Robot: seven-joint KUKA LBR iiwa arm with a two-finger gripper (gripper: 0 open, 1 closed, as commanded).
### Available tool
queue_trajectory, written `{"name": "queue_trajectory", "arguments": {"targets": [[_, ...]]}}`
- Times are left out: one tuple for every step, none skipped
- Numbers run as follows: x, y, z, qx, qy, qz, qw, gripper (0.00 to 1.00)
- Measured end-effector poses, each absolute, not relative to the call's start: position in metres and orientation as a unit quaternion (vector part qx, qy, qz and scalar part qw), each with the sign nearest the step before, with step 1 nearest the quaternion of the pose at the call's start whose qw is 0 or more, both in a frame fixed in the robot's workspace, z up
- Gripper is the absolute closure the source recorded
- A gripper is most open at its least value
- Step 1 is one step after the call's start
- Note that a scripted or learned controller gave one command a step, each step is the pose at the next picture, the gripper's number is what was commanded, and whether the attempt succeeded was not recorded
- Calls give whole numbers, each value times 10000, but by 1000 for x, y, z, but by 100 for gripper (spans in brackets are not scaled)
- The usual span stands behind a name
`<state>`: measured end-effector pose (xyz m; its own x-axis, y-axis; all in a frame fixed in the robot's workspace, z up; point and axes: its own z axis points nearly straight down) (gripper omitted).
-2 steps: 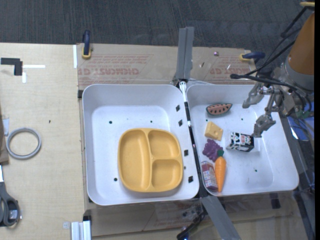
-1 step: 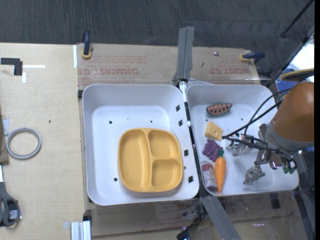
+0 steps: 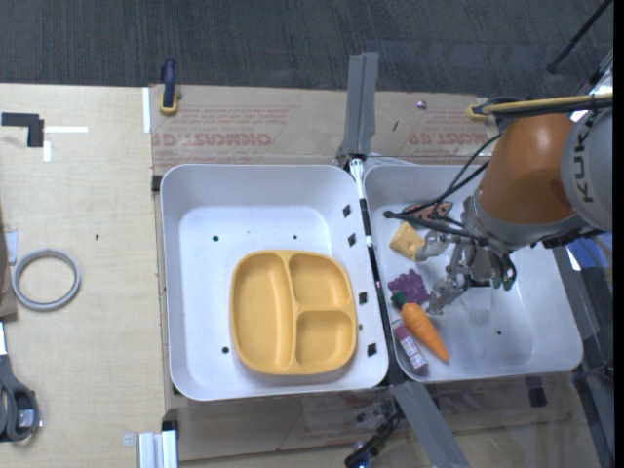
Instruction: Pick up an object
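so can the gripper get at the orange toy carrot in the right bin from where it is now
Probably yes. The gripper hangs low in the right white bin, just above the orange toy carrot, which lies bare on top with nothing over it. Purple grapes sit close beside.

We see a yellow tray (image 3: 292, 312) in a white bin (image 3: 195, 261); nearby, an orange carrot (image 3: 425, 331), purple grapes (image 3: 409, 286), yellow cheese (image 3: 406, 241).

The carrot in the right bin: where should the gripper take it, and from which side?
Probably at the carrot's thick orange middle, from above, with fingers across its width. It lies flat and slanted, green top toward the purple grapes; another item touches its left side, so room there is tight.
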<state>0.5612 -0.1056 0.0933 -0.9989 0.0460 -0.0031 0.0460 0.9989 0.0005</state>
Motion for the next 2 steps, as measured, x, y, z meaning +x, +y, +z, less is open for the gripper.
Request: {"name": "queue_trajectory", "arguments": {"targets": [[631, -93, 93, 228, 9997, -1, 16, 0], [633, -92, 104, 214, 9998, -9, 55, 100]]}}
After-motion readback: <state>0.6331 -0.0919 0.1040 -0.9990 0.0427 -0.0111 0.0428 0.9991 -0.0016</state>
